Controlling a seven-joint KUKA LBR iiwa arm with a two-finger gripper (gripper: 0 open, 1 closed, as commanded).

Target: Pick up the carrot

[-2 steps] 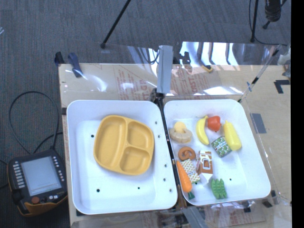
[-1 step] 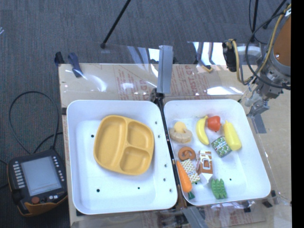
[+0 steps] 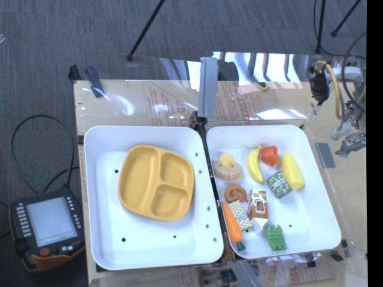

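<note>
The carrot point(image 3: 231, 222) is orange with a small green top and lies lengthwise along the left wall of the right bin point(image 3: 311, 220), near its front. A checkered packet point(image 3: 243, 214) touches its right side. My gripper point(image 3: 349, 139) hangs outside the right bin, beyond its far right corner and well away from the carrot, with cables looping above it.
The right bin also holds a banana point(image 3: 255, 164), a red pepper point(image 3: 269, 155), a yellow bottle-like toy point(image 3: 292, 170), a green can point(image 3: 278, 184), a brown pretzel point(image 3: 235, 192), a small carton point(image 3: 259, 203) and a green toy point(image 3: 275, 237). A yellow divided plate point(image 3: 157, 182) lies in the left bin point(image 3: 102, 232).
</note>
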